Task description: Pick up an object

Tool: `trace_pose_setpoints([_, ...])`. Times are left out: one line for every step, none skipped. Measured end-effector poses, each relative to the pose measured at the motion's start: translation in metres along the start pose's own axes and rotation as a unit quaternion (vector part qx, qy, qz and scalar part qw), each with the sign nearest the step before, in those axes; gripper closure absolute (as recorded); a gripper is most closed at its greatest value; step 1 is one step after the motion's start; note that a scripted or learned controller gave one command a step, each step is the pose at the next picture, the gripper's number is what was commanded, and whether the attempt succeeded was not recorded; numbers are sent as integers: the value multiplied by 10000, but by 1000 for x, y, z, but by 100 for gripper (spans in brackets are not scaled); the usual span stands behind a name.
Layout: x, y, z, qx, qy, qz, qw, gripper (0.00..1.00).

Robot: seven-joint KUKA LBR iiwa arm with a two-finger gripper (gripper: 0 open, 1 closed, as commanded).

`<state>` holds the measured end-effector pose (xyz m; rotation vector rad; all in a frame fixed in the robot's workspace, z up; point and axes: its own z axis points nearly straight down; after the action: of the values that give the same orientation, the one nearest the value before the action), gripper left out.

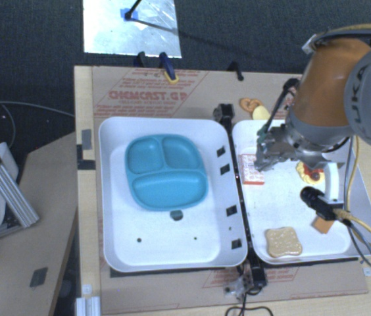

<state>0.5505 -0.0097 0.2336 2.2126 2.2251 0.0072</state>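
We see a toast slice (283, 241) near the red-and-white card (252, 169); our gripper (265, 158) hovers over that card, its opening unclear.

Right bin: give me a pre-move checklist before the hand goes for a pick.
1. Hand over the right bin: ok.
2. Red-and-white packet directly beneath the hand: ok.
3. Fingers open wide enough: cannot tell.
4. Anything held already: cannot tell.
5. Toast-shaped piece lying apart from other items: ok.
6. Blue plate in the left bin, out of the hand's way: ok.
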Motion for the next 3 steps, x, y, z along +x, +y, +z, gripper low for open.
trace_pose_setpoints([113,-10,39,35,12,-35,10000,100])
trace_pose_setpoints([131,-57,-57,-17,20,-7,10000,100])
trace_pose_setpoints([80,-63,-40,25,-4,36,10000,100])
